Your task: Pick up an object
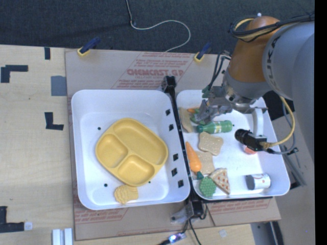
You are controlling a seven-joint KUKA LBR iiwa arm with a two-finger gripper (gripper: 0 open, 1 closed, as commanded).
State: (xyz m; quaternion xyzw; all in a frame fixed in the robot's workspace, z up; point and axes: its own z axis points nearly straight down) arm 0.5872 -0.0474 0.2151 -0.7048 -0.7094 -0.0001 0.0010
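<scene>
Fingers: cannot tell whether spread or pressed together. The gripper [203, 115] sits low in the right bin [277, 163], at its 10 o'clock corner, and its dark tip blurs into the clutter.
Green bottle [217, 127]: lies on its side at the gripper's 4 o'clock, just beside it. It has a green body with a pale label. Whether the gripper touches it is unclear.
Near edge of right bin: green knobbly piece [207, 187] at 7 o'clock, pizza slice [220, 180] just beside it, silver can [257, 181] at 5 o'clock.
Middle of right bin: carrot [193, 157] along the left wall, toast slice [210, 144] at the bottle's 6 o'clock, paler cracker [205, 162] between toast and pizza.
Left bin [87, 111]: yellow divided tray [131, 151] at centre, yellow waffle [125, 193] at the tray's 6 o'clock.
Hard to make out: small green thing [196, 118] at the gripper's tip, partly covered; orange bit [190, 110] at the bin's 10 o'clock wall; red thing [250, 148] at 3 o'clock, mostly hidden.
</scene>
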